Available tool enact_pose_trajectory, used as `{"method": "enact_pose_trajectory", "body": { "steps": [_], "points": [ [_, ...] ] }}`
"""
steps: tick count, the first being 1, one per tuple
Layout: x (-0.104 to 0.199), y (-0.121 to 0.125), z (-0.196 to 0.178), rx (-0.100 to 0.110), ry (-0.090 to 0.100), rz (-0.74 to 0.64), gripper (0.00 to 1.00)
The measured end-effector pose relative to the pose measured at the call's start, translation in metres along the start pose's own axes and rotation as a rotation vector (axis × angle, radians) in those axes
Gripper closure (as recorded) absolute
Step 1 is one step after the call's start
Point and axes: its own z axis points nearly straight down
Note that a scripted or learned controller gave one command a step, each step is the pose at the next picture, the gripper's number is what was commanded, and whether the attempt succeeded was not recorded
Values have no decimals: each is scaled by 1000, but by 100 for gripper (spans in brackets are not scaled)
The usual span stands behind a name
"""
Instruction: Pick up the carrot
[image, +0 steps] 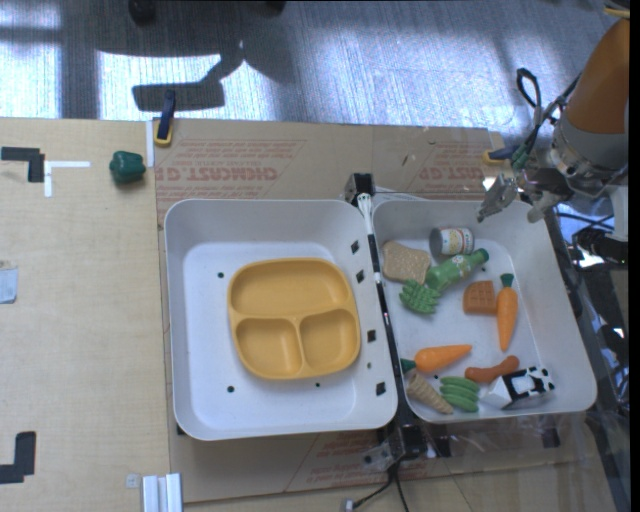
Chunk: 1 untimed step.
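I see the gripper (512, 196) hanging over the far right corner of the right bin (570, 300), at the end of the grey arm with its orange band (605, 75); its two thin fingers stand apart with nothing between them, so I log it as open and empty. Nearest below it, a small can (452, 241) lies on its side, and just beside that a green bottle (458, 268) lies tilted, its base touching a slice of bread (406, 262). A leafy green vegetable (420, 298) sits below the bread. The carrot (507, 310) lies lengthwise near the bin's right wall, green top pointing toward the far side, just beside a waffle (480, 298) on its left and well apart from the gripper. A second orange carrot-like piece (441, 356) lies nearer the front, pointing right. Along the front edge I note an ice-cream cone (427, 394), green pea pods (460, 392), a sausage-shaped orange piece (492, 372) and a black-and-white toy (527, 385), closely packed. The left bin (190, 330) bears a yellow divided plate (294, 318). On the bench, far left, a green pepper-like toy (127, 167) sits alone.
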Motion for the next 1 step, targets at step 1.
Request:
{"method": "enact_pose_trajectory", "body": {
  "steps": [1],
  "points": [
    [-24,-74,48,-1,0,-174,0]
  ]
}}
